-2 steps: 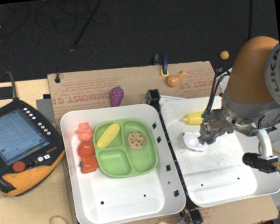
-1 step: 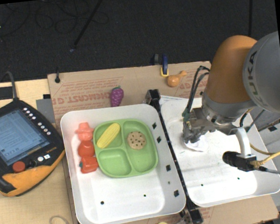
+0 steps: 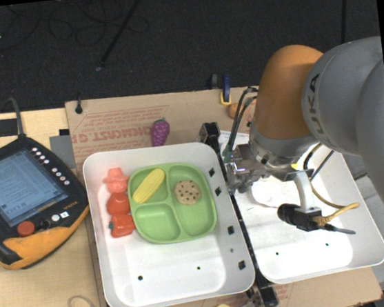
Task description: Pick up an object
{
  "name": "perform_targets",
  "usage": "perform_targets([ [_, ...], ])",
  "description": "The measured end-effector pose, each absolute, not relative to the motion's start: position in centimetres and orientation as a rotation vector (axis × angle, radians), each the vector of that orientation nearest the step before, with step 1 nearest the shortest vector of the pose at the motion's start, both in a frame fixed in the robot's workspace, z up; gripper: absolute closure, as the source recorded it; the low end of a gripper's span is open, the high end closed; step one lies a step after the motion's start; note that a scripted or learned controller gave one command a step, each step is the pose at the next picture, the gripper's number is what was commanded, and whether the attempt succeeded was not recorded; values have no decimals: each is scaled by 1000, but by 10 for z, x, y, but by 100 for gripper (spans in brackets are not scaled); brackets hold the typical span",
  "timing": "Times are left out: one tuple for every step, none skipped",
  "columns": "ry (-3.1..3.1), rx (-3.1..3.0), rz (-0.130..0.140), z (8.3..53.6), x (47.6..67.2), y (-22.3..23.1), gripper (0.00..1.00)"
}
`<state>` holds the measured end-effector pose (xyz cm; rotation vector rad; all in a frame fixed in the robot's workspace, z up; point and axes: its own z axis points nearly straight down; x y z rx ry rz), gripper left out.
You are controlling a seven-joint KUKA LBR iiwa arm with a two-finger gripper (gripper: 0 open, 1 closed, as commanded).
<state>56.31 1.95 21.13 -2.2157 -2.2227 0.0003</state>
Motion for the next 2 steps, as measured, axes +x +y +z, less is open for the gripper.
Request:
perform_targets([
  [-2223, -2218, -2, 227, 582, 56, 100],
  [-2217, -2221, 5, 218, 575, 61, 100],
])
